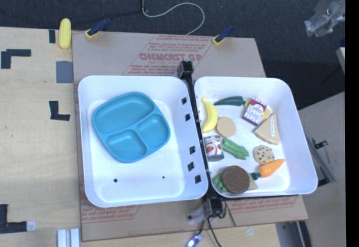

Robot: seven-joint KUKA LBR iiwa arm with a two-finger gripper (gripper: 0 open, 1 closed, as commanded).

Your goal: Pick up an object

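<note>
The right bin (pixel 293 103) holds several toy foods: a yellow banana (pixel 209 115), a dark green pepper (pixel 229 101), a red box (pixel 255 111), a pale cheese wedge (pixel 269 129), a tan round biscuit (pixel 226 127), a small can (pixel 213 147), a green pickle (pixel 235 149), a speckled cookie (pixel 263 154), an orange carrot (pixel 271 168) and a brown burger patty (pixel 235 179). My gripper (pixel 324 15) hangs blurred at the upper right, high over the dark floor and well away from both bins, with nothing seen in it.
A blue divided plate (pixel 130 126) lies in the left bin (pixel 90 178). A black divider (pixel 192 128) runs between the bins. Clamps (pixel 97 28) pin the cardboard sheet (pixel 168 55). A yellow object (pixel 65 33) lies on the bench at the far left.
</note>
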